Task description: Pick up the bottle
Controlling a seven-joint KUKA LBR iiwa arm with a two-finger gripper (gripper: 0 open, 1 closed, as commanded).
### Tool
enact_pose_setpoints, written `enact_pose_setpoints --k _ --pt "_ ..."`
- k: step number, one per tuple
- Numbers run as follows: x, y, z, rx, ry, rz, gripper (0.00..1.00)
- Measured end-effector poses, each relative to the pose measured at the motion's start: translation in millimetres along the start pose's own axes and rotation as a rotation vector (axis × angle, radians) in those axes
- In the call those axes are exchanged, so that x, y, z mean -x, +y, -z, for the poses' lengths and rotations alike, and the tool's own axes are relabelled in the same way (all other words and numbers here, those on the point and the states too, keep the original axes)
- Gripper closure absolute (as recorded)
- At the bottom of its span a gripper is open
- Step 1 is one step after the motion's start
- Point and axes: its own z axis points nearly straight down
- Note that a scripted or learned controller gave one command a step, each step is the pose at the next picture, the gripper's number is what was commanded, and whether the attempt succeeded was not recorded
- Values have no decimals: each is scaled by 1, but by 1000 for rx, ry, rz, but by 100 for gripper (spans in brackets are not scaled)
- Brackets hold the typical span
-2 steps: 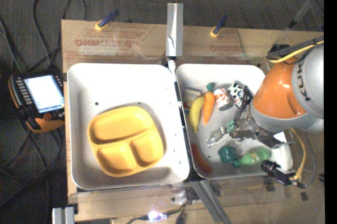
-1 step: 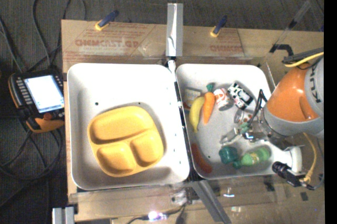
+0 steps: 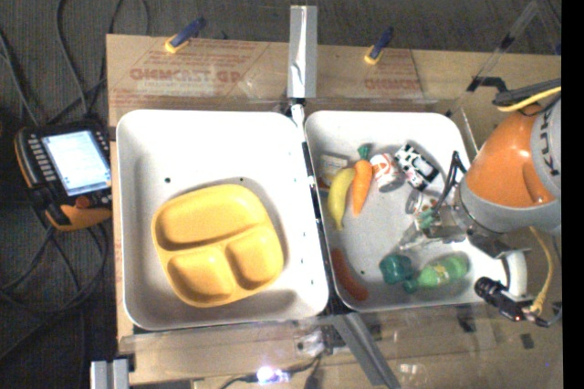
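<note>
The bottle (image 3: 443, 272) is light green with a dark teal cap end (image 3: 396, 268). It lies on its side near the front edge of the right bin (image 3: 456, 133). My gripper (image 3: 428, 224) hangs just behind and above the bottle, over the bin's middle right. The grey arm with its orange band (image 3: 509, 170) reaches in from the right. Nothing can be seen held in the gripper.
The right bin also holds a banana (image 3: 338, 194), a carrot (image 3: 361, 181), a small red-and-white item (image 3: 387, 170), a black-and-white item (image 3: 417, 163) and a red piece (image 3: 348, 275) at the front left. A yellow divided plate (image 3: 219, 239) sits in the left bin (image 3: 137, 195).
</note>
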Motion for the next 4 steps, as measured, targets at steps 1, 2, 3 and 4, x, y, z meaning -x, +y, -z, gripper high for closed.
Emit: enact_pose_setpoints --k 1,2,3,4 --pt "0 0 0 0 0 0 0" --pt "-41 1 -9 4 -9 -34 0" --pt "-109 1 83 -15 3 184 0" --pt "-67 -1 -7 -10 2 -5 0"
